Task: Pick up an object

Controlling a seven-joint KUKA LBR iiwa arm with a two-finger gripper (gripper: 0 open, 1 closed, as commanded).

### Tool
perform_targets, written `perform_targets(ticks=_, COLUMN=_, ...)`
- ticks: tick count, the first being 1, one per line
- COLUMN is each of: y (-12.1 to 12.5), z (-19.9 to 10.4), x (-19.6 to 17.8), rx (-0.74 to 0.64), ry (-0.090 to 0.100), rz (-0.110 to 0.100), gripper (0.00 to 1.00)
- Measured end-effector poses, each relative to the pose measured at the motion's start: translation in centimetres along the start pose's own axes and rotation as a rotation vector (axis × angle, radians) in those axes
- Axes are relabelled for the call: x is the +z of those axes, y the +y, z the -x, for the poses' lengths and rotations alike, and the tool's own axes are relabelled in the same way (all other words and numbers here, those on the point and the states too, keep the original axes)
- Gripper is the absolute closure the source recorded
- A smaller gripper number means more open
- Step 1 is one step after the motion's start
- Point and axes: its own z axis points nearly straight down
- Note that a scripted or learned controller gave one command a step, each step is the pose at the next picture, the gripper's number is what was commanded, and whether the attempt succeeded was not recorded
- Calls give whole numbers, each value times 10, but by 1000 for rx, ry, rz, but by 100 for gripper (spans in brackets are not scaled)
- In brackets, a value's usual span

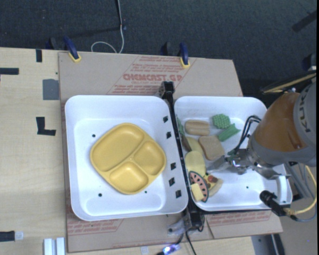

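The right bin [255,195] holds several toy foods along its left side: a tan bread roll [196,127], a green piece [223,124], a brown toast slice [211,147], a yellow banana-like piece [194,163] and a watermelon slice [198,186]. My gripper [227,161] reaches in from the right, low over the bin, its tip just right of the toast slice and the yellow piece. The arm's orange band [279,124] hangs above the bin's right part.
The left bin [77,142] holds a yellow three-section plate [127,157]. A black divider [173,142] runs between the bins. Both bins rest on cardboard [149,73] clamped at the back. A black cable loops by the wrist [250,126].
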Motion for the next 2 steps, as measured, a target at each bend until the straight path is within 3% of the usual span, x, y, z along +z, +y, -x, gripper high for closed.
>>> perform_targets(ticks=1, y=-9, z=-24, x=-115, rx=-12, ry=1, rz=-11, gripper=0)
perform_targets(ticks=2, y=35, z=-13, x=8, rx=-10, ry=2, rz=-20, gripper=0)
